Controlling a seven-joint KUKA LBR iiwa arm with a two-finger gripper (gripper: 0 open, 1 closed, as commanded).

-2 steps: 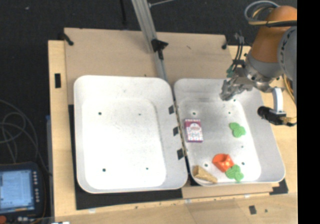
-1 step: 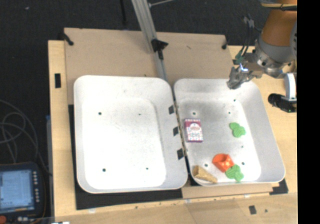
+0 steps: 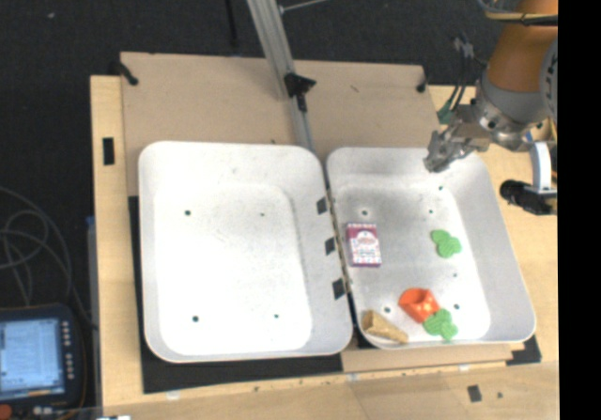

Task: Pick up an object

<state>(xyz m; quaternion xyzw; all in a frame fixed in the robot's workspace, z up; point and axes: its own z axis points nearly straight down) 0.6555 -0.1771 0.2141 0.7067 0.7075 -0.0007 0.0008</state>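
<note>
We start with the bench, a pale wooden surface that carries two shallow white bins side by side. The left bin is the wider-looking of the pair, its floor marked by a few small dark dots. The right bin touches it along a seam fitted with small dark clips, and it holds all the loose objects we can see.

The arm comes in at the upper right, its orange band sitting above a grey wrist. A slanted metal pole rises from the back of the bench toward the top of the view. At the lower left corner, off the bench, a small lit screen faces us.

The gripper hangs over the far right corner of the right bin, near its back rim — well apart from every object. Nothing sits between its fingers, and whether they are apart or together we cannot tell.

Inside the right bin, a purple and white box lies near the seam, about midway down. An orange-red piece rests near the front rim, with a green piece just beside it. A tan wedge lies at the front left corner. A second green piece sits alone toward the right — roughly level with the box.
</note>
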